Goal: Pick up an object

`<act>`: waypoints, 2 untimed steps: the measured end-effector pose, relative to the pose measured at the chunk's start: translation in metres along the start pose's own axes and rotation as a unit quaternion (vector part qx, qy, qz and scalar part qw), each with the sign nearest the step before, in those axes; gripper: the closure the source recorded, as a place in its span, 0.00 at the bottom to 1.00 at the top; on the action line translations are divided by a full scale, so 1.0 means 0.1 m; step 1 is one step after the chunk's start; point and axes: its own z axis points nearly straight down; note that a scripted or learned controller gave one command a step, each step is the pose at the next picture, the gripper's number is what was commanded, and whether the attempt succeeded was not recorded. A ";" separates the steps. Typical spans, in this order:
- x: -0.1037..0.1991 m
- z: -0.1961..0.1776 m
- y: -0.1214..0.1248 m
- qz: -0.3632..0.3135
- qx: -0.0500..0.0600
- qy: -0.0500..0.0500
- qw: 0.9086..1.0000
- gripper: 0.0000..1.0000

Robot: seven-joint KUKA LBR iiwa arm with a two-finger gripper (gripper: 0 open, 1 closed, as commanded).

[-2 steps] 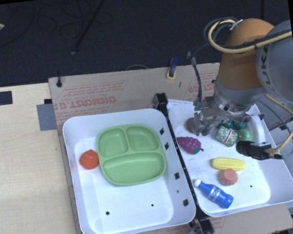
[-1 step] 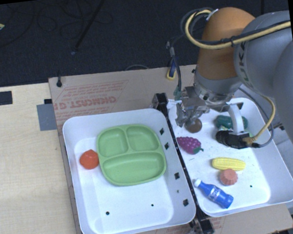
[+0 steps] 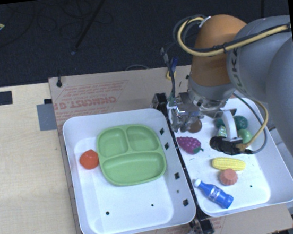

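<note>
Gripper [image 3: 185,120] hung low over right bin [image 3: 276,190], near its far left corner, above brown object [image 3: 195,126]; finger state could not be told. Grey arm [image 3: 256,56] reached in from right, orange band [image 3: 216,35] above wrist, wrist pointing down. Purple grapes [image 3: 189,144] lay just nearer; corn [image 3: 228,163], blue bottle [image 3: 214,193] toward near edge. Left bin [image 3: 91,223] held green tray [image 3: 130,154], orange ball [image 3: 89,159].

faint mirrored red print, cardboard sheet [image 3: 106,95], unreadable
</note>
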 end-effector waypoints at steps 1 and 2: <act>0.00 -0.06 0.10 -0.002 -0.002 0.000 1.000 1.00; -0.04 -0.10 -0.10 0.001 0.000 0.000 1.000 1.00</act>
